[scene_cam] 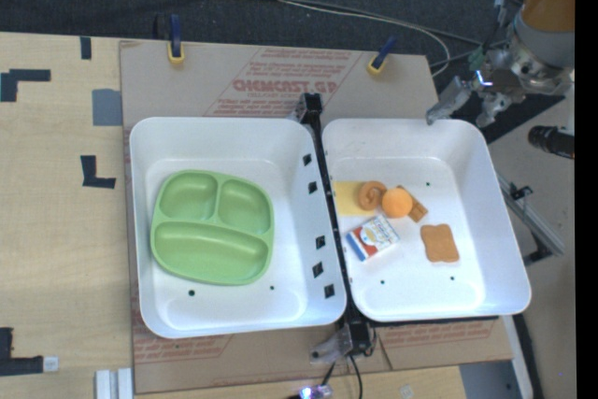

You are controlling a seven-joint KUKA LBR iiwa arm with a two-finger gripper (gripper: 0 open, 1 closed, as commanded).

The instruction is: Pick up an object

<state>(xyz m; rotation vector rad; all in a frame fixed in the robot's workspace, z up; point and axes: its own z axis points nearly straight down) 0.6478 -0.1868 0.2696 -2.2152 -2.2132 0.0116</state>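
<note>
Overhead view of the bench. The gripper (464, 105) hangs at the upper right of the frame, above the far right corner of the right bin (486, 287), with its two fingers spread apart and nothing between them. The candidate objects lie clustered in the left-centre of that bin: an orange ball (397, 202), round and smooth; a brown ring-shaped piece (372, 194) touching it on the left and resting on a flat yellow piece (348, 197); a small red, white and blue packet (373, 237) just below; and a flat tan slab (439, 243), toast-like, lower right of the ball and slightly apart. The left bin (159, 308) holds a green divided plate (212, 227).

The step in hand appears to be the approach. It would be done well by travelling down-left in the frame to a point directly over one item, then descending vertically with the fingers straddling it. The tan slab seems the cleanest target, since it stands clear of its neighbours; the ball may roll if struck off-centre.
</note>
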